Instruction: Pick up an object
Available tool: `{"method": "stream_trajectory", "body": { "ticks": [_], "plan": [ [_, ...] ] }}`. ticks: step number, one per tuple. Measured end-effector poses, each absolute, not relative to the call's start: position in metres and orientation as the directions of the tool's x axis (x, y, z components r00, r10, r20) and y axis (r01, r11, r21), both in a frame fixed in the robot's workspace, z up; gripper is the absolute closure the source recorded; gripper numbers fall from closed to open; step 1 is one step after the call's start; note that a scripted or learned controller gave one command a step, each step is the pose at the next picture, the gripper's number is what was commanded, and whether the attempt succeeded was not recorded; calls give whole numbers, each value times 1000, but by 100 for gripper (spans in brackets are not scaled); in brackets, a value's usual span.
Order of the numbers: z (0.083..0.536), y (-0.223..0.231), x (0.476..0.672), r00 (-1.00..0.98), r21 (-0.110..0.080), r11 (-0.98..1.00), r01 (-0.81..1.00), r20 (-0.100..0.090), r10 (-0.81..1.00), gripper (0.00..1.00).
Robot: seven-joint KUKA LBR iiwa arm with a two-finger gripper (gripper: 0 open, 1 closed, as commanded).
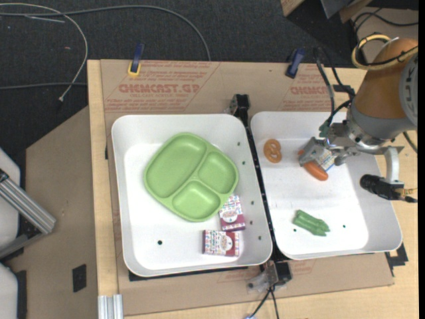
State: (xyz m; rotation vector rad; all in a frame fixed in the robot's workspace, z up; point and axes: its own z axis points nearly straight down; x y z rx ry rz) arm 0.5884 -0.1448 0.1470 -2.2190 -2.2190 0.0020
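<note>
My gripper (319, 156) hangs low in the upper middle of the right bin (355, 201), at the end of the grey arm with its orange band (387, 65). An orange-red carrot-like piece (318, 172) lies directly under its tip, touching or nearly touching it. A small orange-brown pretzel-like piece (272, 150) sits to the gripper's left, near the bin's left wall. A green pod-shaped toy (311, 222) rests toward the front of the same bin.
The left bin (133, 198) holds a green divided plate (191, 175) and two small patterned boxes (231, 213) (221, 242) near its front right. A black fitting (380, 186) sticks out at the right bin's right side. Blue clamps (137, 57) (295, 63) pin the cardboard.
</note>
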Motion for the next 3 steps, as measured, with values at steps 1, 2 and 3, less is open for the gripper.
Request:
{"method": "stream_trajectory", "body": {
  "ticks": [1, 2, 3],
  "plan": [
    [94, -142, 581, 0, 3, 0, 1000, -4, 1000, 0],
    [110, -144, 585, 1, 14, -1, 1000, -7, 1000, 100],
    [169, -153, 589, 1, 7, -1, 1000, -2, 1000, 100]
  ]
}}
